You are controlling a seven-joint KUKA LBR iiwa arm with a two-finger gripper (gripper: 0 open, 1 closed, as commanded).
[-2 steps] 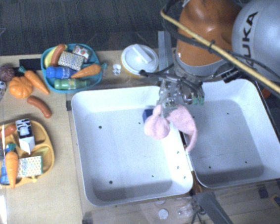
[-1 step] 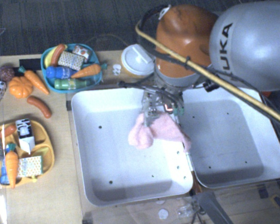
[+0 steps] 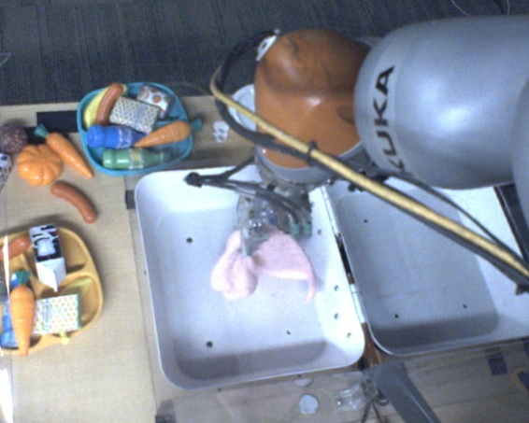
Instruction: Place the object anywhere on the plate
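Note:
A soft pink object (image 3: 256, 265) lies crumpled in the middle of the left white bin (image 3: 179, 337). My gripper (image 3: 270, 222) hangs straight down over the object's upper edge, right at it or touching it. The orange band and grey wrist cover most of the gripper from above. A white rounded rim (image 3: 240, 105), perhaps the plate, peeks out behind the arm beyond the bin's far edge; the arm hides the rest of it.
The right white bin (image 3: 445, 318) lies under the arm. On the bench to the left sit a blue bowl of toy food (image 3: 133, 126), a yellow tray of toy food (image 3: 38, 291), and loose toy vegetables (image 3: 53, 167).

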